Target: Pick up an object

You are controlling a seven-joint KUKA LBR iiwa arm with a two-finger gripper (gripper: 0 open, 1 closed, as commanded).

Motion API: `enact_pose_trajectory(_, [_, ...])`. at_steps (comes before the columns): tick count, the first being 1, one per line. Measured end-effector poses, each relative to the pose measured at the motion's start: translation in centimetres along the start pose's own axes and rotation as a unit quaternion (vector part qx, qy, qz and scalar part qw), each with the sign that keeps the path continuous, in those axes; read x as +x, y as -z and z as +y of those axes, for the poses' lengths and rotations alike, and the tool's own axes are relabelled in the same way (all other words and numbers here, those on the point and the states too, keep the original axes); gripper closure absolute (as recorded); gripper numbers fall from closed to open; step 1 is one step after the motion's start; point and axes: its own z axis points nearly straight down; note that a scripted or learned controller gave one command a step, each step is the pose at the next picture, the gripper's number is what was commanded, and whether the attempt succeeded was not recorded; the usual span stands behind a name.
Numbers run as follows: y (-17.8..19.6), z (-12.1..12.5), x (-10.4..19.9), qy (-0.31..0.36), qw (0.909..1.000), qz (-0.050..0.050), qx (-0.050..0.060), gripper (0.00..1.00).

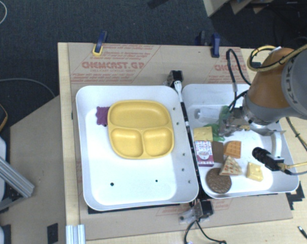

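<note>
Gripper (226,127), jaw state can't be told, hangs mid right bin (283,184), w/ the yellow block (203,134) just beside it toward the bin's left edge.

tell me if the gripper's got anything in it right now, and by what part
It cannot be told. The gripper is down in the right bin near the yellow cheese block, and the arm's wrist hides whatever lies between its tips.

Small food pieces lie flat in the right bin (283,183): a round brown cookie (218,180), a waffle square (233,149) and a pale cheese wedge (254,172). A red-labelled packet (203,153) lies beside them near the bin's left wall.
</note>
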Motion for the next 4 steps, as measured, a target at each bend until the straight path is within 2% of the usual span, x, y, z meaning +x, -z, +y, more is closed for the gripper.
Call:
enact_pose_trajectory(1, [6.2,0.2,0.0,0.002,1.0,0.0,0.002,1.0])
enact_pose_trajectory(2, [10.5,0.4,0.7,0.002,1.0,0.0,0.003,1.0])
enact_pose_trajectory(3, [12.7,0.5,0.8,0.002,1.0,0.0,0.002,1.0])
enact_pose_trajectory(4, [12.8,1.4,6.8,0.003,1.0,0.001,0.002,1.0])
